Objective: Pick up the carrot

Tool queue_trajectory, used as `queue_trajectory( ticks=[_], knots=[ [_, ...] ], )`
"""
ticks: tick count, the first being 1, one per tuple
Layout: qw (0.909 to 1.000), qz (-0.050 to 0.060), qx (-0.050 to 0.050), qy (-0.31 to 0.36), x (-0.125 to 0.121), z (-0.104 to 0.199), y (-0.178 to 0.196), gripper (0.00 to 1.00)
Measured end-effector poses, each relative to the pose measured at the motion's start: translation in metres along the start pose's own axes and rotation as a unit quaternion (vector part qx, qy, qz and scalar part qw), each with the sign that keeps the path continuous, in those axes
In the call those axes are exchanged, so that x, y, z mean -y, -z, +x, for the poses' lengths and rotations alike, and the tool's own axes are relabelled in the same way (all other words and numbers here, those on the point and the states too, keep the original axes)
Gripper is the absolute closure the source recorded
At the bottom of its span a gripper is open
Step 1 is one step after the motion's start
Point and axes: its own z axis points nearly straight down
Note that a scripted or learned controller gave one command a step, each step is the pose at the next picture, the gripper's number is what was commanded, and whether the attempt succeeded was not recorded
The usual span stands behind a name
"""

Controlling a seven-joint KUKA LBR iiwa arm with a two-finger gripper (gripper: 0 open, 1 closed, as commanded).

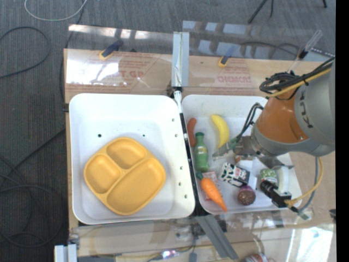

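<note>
Two shallow white bins sat side by side on the worktop [76, 86]. The left bin [82, 124] held one yellow plate [124, 175] with three compartments. The right bin [294, 192] held the small items, one of each: a carrot [212, 192], a green bottle [202, 153], a banana [221, 130], a reddish sausage-shaped piece [191, 130], a small black-and-white carton [235, 174] and a dark round fruit [246, 196].

The carrot lay near the front left corner of the right bin, its tip pointing toward the near right, just in front of the green bottle and to the left of the carton and the dark fruit. It touched neither the arm nor the gripper.

One arm [289, 121] reached in from the right above the right bin, its orange band over the bin's right half. The gripper [235, 156] hung low near the middle of that bin, between the banana and the carton; whether it was spread or closed could not be told from this angle.
</note>
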Motion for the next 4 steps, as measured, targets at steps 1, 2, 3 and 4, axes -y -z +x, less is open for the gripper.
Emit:
queue_trajectory(
  ticks=[1,2,3,4],
  knots=[
    [0.9963,-0.002,0.002,0.086,0.0143,0.004,0.0004,0.0],
    [0.9993,0.0,-0.003,0.038,0.0143,0.0053,0.0003,0.0],
    [0.9999,0.003,-0.003,-0.015,0.0154,0.0094,-0.0002,0.0],
    [0.9991,0.014,-0.004,-0.039,0.0233,0.0123,-0.0036,0.0]
  ],
)
